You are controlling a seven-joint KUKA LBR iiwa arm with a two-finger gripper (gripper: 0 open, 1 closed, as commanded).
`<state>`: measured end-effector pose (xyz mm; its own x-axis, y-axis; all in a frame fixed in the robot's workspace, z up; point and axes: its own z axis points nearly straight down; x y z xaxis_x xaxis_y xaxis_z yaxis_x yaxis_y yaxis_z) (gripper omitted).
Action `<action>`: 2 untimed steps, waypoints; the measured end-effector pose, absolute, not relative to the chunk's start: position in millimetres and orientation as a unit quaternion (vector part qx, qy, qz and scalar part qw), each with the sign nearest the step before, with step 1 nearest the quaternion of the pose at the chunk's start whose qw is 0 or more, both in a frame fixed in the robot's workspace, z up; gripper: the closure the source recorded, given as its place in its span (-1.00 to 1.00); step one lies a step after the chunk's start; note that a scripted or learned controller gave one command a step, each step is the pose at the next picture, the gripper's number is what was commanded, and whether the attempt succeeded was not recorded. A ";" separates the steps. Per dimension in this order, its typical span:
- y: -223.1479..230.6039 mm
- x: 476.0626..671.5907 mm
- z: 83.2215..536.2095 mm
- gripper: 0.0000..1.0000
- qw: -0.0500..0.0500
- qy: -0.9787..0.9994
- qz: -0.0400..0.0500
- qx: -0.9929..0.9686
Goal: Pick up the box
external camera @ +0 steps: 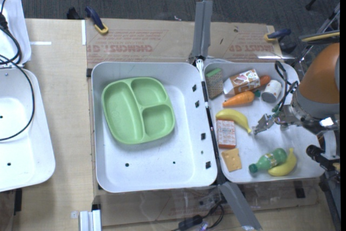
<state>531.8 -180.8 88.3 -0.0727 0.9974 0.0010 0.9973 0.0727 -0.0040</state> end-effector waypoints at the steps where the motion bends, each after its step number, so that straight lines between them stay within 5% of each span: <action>1: -198.8 477.4 88.3 -1.00 0.003 -0.723 0.001 -0.691; 2: -177.8 521.7 88.0 -1.00 0.002 -0.721 0.001 -0.693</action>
<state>521.7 -177.8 88.0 -0.0389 0.9992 0.0011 0.9992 0.0389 -0.0051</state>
